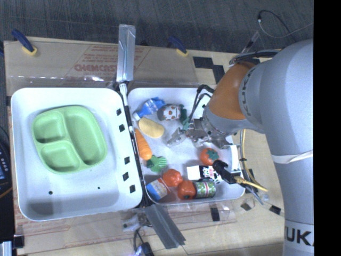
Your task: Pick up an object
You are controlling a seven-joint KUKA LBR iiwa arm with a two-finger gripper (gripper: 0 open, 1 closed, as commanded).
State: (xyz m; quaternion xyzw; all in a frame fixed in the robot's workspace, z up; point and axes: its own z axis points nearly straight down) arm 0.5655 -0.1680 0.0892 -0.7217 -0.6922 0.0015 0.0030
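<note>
- Right now the gripper (180,134) sits low in the right bin (234,193), near its middle, w/ metal fingers pointing left toward the toys; can't tell how far apart they are, and nothing visibly sits between them.
- Nearest candidates: yellow lemon (151,127) just left of the tip, round face ball (170,112) just above it, blue packet (148,109) further up-left.
- Lemon looks like light hard plastic play food (my guess), smooth and rounded, so prob. slippery; best pinched across its short middle, not the tapered ends.
- Carrot (144,145) lies along the bin's left wall w/ green leaves (156,164) at its lower end; long, stiff, light. Wall crowds one side, so take it mid-length across the width.
- Tomatoes (171,177) and (186,190) sit at the bottom edge touching a can (206,189) and a small jar (157,189); crowded, fingers would likely bump neighbours.
- Another orange fruit (208,156) lies just under the wrist, beside a black-and-white box (200,172).
- Left bin (32,207) holds a green plate (69,138), rigid and shallow, awkward rim grab.
- Nothing here looks fragile or heavy; main risk is round items squirting out.
</note>
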